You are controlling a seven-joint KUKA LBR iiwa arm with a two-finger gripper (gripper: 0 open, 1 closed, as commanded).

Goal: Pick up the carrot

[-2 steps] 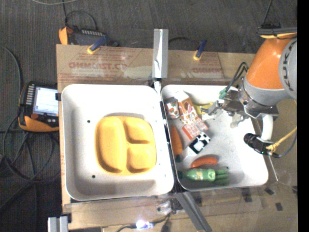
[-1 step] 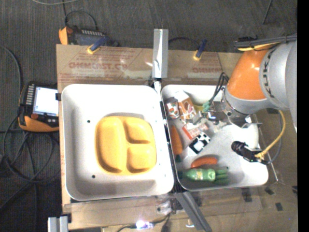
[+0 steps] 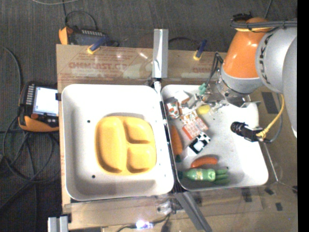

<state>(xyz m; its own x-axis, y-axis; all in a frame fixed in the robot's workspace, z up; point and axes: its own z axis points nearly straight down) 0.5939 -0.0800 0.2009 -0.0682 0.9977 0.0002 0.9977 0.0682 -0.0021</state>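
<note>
The gripper [image 3: 208, 96] hangs over the back of the right bin [image 3: 251, 170], below the orange band [image 3: 244, 54] of the arm; how far it is open cannot be told, since the wrist hides its tips, and nothing shows between them. Just below it lies what may be a small yellow piece [image 3: 203, 109], too blurred to name. Left of that sit two red-and-white packets [image 3: 186, 119], one partly over the other, and a black-and-white cube [image 3: 200, 141] beside them. The carrot [image 3: 176, 140] lies lengthwise along the bin's left wall, well apart from the gripper, with the packets between them. Near the front wall lie one red-orange piece [image 3: 204, 161] and one green bottle [image 3: 207, 175], touching. The left bin [image 3: 77, 129] holds one yellow tray [image 3: 126, 144] with three compartments.
</note>
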